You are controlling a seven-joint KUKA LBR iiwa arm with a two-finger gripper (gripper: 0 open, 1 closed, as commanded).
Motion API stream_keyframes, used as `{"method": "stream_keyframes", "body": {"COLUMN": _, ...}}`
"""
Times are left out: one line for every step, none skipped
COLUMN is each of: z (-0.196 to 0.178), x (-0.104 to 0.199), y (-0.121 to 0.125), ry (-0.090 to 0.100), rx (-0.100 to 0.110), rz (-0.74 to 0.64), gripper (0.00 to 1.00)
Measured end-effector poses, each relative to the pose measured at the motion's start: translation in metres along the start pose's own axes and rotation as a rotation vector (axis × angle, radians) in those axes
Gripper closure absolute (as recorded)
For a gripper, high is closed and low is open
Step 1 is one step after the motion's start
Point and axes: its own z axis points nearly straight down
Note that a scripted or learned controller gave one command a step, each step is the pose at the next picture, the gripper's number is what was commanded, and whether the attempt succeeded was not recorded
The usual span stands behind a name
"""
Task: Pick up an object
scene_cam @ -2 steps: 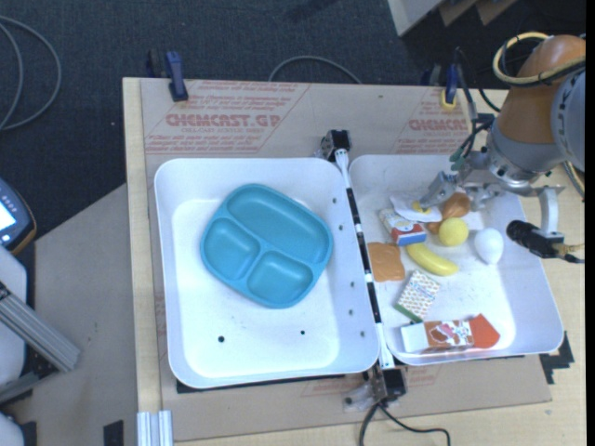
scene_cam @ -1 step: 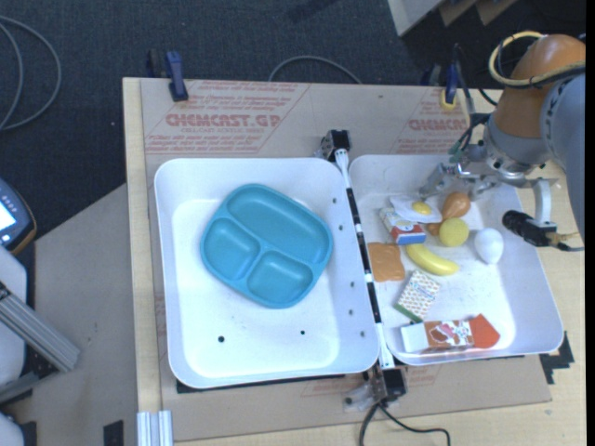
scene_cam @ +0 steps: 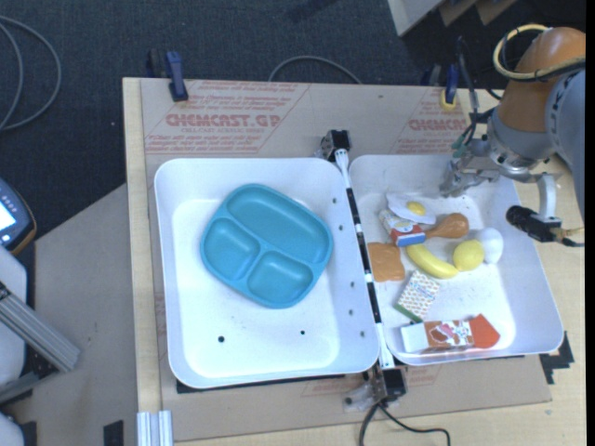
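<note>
Gripper (scene_cam: 462, 177) sits low over the right bin's (scene_cam: 535, 291) far corner; its grip state cannot be told, being blurred and partly hidden by the wrist. Banana (scene_cam: 432, 262), lemon (scene_cam: 469, 254) and carton (scene_cam: 453, 334) lie nearby. Blue tray (scene_cam: 267, 244) occupies the left bin (scene_cam: 181, 249).

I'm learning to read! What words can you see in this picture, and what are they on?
"CHEMCAST GP": big red letters on the brown board behind the left bin, and again, partly hidden, behind the right bin.
Smaller red lines beside them: too blurred to read.
Orange carton and checkered packet: print too small to read.
</note>
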Motion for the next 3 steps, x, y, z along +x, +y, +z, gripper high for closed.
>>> {"method": "stream_keyframes", "body": {"z": 0.0, "x": 0.0, "y": 0.0, "ry": 0.0, "rx": 0.001, "rz": 0.0, "gripper": 0.0}}
{"method": "stream_keyframes", "body": {"z": 0.011, "x": 0.038, "y": -0.081, "ry": 0.005, "rx": 0.012, "rz": 0.003, "gripper": 0.0}}
{"method": "stream_keyframes", "body": {"z": 0.001, "x": 0.037, "y": -0.077, "ry": 0.002, "rx": 0.004, "rz": 0.002, "gripper": 1.0}}
